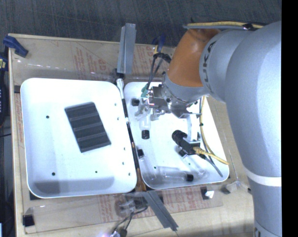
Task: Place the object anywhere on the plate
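A dark grey ridged plate [87,126] lies flat and slightly turned in the left bin [40,102]. My gripper [146,113] hangs low over the far left part of the right bin [215,169], close to the wall between the bins. A small black piece [145,134] lies on the bin floor just in front of the gripper. A clear tube-like object [174,174] with a black end [189,177] lies along the near wall of the right bin. I see nothing held at the gripper.
Another small black bit [140,153] rests near the dividing wall, and one more [135,102] sits beside the gripper. The arm's big grey body [247,93] covers the right side of the bench. A grey bar [125,48] stands behind the bins.
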Robot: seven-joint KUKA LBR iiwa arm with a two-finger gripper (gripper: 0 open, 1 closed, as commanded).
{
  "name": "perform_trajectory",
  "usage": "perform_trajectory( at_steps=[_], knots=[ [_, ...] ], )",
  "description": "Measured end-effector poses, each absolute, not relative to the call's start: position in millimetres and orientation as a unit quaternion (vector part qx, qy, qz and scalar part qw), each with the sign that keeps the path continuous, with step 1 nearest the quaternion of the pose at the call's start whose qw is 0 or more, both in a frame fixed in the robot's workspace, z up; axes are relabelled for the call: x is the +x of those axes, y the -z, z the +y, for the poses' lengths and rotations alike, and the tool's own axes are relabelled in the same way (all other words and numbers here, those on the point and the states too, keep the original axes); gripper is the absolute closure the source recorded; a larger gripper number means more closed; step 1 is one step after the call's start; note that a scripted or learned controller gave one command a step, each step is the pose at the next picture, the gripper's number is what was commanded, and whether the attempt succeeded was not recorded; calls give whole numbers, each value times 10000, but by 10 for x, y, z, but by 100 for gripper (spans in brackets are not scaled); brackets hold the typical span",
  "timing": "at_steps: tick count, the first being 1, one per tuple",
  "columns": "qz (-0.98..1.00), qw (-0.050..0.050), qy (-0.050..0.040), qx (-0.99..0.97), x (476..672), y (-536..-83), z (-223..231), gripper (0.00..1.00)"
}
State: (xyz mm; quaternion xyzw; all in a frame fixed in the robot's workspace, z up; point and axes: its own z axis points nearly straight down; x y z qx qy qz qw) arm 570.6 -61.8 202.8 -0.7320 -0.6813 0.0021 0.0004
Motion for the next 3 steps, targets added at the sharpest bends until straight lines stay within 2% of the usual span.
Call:
perform_trajectory(
  at_steps=[1, 2, 3],
  knots=[
    [-7282, 20, -22, -6853, 4755, -1906, -233, 100],
    [-7220, 5, -17, -6919, 4980, -1931, 609, 100],
    [-5518, 15, -28, -8340, 4749, -901, 1022, 100]
  ],
)
